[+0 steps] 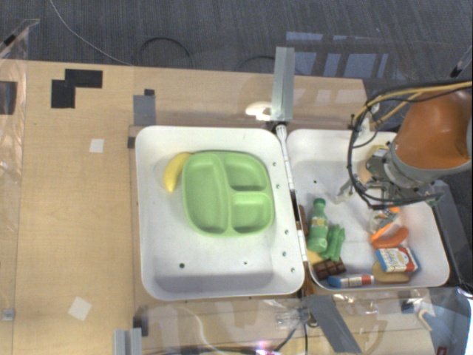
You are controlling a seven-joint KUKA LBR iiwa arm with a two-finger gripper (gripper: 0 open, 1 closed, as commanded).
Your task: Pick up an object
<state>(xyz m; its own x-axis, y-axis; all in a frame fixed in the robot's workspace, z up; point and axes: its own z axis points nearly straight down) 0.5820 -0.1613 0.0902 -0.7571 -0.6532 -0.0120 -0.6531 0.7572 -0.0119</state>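
The right bin (325,150) holds several small objects near its front. A green bottle (318,225) lies along the left wall with a green packet (335,241) beside it. A brown block (330,269) and a red-and-white marker (356,280) lie at the front. An orange piece (389,235) and a small printed carton (394,259) sit at the right. My arm's orange band (437,132) hangs over the bin's right side, and the gripper (384,211) points down just above the orange piece.
The left bin (159,265) carries a green divided tray (225,192) with a yellow banana (174,171) at its left edge. A metal post (283,83) stands behind the wall between the bins. Black cables (360,165) loop beside the wrist.
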